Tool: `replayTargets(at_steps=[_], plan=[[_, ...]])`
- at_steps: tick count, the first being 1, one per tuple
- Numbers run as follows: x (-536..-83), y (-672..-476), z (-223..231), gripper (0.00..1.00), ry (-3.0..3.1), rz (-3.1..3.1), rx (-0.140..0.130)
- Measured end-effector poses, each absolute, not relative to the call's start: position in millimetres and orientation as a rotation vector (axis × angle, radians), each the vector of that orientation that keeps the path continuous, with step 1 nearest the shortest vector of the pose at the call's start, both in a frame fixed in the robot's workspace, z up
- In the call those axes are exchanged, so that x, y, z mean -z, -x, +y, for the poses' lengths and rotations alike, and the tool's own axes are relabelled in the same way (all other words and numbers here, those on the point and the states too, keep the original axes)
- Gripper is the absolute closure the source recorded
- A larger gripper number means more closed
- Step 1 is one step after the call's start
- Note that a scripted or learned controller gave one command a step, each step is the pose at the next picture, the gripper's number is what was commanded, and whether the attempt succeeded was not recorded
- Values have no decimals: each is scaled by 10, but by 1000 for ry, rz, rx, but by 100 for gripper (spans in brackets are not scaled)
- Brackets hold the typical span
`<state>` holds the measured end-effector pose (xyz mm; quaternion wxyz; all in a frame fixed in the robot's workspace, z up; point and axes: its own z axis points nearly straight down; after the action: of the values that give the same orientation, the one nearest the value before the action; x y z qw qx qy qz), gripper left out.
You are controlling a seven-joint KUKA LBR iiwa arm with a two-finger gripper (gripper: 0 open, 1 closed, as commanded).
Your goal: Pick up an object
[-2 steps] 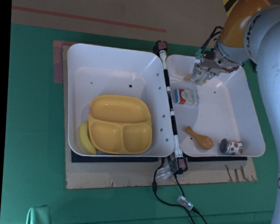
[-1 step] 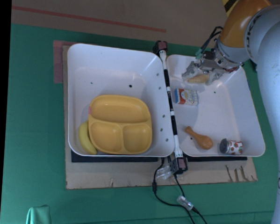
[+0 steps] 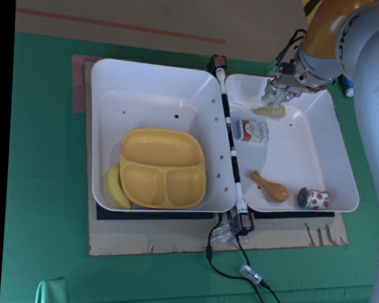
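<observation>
My gripper [image 3: 274,100] hangs over the far part of the right bin [image 3: 341,155], its fingers pointing down right above a small yellow corn-like piece [image 3: 270,111]. The fingers stand on either side of that piece's top edge and touch or nearly touch it; I cannot tell if they grip it. Nearer in the same bin lie a small white and red carton [image 3: 251,131], a brown chicken drumstick [image 3: 269,186] and a red and white can [image 3: 312,198] on its side.
The left bin [image 3: 149,82] holds a yellow divided plate [image 3: 163,168] and a banana [image 3: 116,187] at its near left side. A black and white divider rail [image 3: 228,131] runs between the bins. Cables [image 3: 246,271] trail over the green mat in front.
</observation>
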<state>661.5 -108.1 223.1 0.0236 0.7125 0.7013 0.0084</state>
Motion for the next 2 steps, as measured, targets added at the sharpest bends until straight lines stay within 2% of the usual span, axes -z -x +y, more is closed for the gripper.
replayTargets(at_steps=[1, 2], plan=[[-2230, -6614, -1085, 0, -2206, 2170, -24], [-2028, -6594, -1052, 0, -2194, 2187, -30]])
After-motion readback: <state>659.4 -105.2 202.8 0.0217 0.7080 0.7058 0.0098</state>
